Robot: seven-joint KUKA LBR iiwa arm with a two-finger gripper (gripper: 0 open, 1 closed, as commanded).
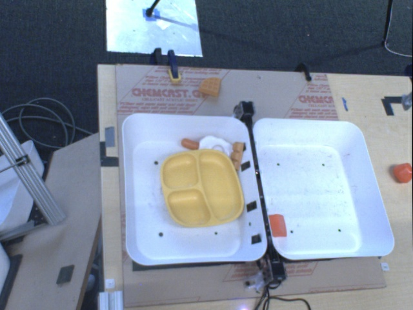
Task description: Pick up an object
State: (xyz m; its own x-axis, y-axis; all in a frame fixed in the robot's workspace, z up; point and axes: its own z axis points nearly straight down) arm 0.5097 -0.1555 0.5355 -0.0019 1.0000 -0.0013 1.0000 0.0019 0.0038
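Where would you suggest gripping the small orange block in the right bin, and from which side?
Grip the orange block across its two flat sides from straight above. It lies flat by the right bin's left wall, so orient the gripper parallel to that wall, probably.

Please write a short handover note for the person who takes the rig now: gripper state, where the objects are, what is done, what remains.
Gripper: no state can be reported from the camera view.
Left bin: yellow divided plate, with a white piece, an orange sausage-like piece and a small tan piece by its far edge.
Right bin: an orange-red block near its near-left corner.
On the bench: a tan waffle-like piece behind the bins, a red-orange object at the right.
Done: nothing picked. Left: pick up one object.
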